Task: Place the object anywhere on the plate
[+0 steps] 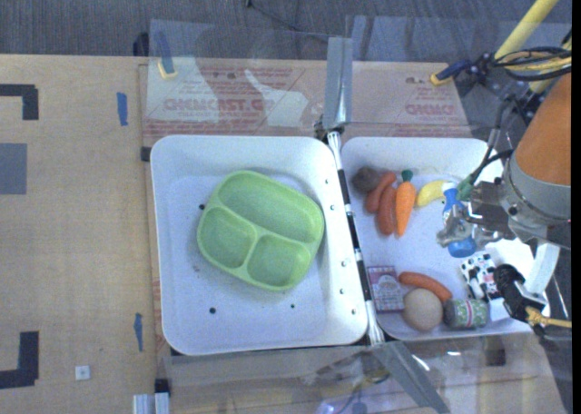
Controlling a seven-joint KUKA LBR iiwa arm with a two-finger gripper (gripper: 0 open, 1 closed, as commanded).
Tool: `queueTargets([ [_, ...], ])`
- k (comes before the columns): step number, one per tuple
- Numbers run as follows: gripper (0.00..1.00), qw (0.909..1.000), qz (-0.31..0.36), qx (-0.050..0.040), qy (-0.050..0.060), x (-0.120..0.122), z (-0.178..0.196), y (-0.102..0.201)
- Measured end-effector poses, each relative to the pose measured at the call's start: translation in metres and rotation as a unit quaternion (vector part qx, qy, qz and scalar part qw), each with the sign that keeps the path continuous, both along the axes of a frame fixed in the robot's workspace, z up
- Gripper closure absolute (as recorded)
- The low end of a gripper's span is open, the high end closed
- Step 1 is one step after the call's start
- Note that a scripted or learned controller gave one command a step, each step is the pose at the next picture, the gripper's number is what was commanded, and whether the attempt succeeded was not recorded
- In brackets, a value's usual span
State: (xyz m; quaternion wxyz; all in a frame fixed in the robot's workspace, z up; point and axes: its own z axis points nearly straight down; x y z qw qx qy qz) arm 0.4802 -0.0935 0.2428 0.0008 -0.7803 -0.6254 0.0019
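The green three-compartment plate [261, 230] lies in the left bin [172, 249]. In the right bin [413, 142], two carrots [392, 202] sit at eleven o'clock and a small labelled can [467, 313], print unreadable, at five. Gripper [460, 231] hovers over this bin; grip state unclear

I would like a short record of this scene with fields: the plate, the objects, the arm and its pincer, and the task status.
plate: green divided plate in the left bin, nothing on it
objects: in the right bin; two carrots, a sausage, an egg, a small can
arm: over the right bin's right side
pincer: low over the right bin
task status: not yet done
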Motion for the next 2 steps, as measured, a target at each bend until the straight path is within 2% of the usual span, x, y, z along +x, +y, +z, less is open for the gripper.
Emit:
queueTargets([
  [1,1.00,1.0000,0.008,0.0009,0.001,0.007,-0.015,0.029],
  [2,1.00,0.9918,0.128,0.0013,0.001,0.042,-0.060,0.108],
])
